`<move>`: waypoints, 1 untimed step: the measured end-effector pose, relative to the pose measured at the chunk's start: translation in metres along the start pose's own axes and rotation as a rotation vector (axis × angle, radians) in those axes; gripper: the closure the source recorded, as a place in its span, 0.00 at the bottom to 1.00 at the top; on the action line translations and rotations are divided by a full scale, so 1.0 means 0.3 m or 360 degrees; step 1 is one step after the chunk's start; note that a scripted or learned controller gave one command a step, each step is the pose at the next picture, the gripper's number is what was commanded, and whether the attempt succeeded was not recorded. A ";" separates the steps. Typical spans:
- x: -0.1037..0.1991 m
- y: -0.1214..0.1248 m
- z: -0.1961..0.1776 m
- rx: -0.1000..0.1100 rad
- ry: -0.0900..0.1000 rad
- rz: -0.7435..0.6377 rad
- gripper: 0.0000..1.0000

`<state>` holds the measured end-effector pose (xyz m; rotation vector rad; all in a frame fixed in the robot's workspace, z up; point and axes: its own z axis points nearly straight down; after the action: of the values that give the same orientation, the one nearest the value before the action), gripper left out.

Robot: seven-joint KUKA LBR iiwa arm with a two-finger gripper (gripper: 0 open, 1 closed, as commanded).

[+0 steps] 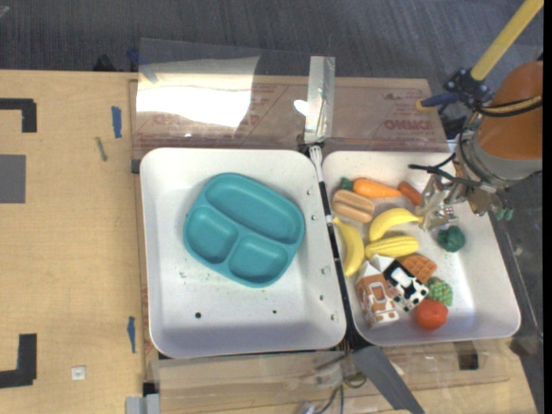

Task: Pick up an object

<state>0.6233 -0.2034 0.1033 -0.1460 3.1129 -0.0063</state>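
The right bin (pixel 504 293) holds several toy foods: an orange carrot (pixel 377 189), a hot dog (pixel 354 205), yellow bananas (pixel 392 223), a waffle (pixel 419 266), a black-and-white piece (pixel 405 285), a brown-and-white box (pixel 377 298), a red tomato (pixel 430 315) and a dark green piece (pixel 452 239). My gripper (pixel 438 207) hangs over the upper right part of this bin. It is just right of the upper banana's tip and above the dark green piece. Nothing shows clearly in its grasp.
A teal divided plate (pixel 245 228) lies in the left bin (pixel 164 257). A metal divider (pixel 320 102) and clear sheeting stand behind the bins. The arm's orange band (pixel 517 119) is at the right edge, with cables around the wrist.
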 end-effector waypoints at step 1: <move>0.002 0.001 0.004 -0.0001 0.0003 0.0000 0.00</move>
<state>0.6229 -0.2031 0.1020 -0.1466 3.1149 -0.0053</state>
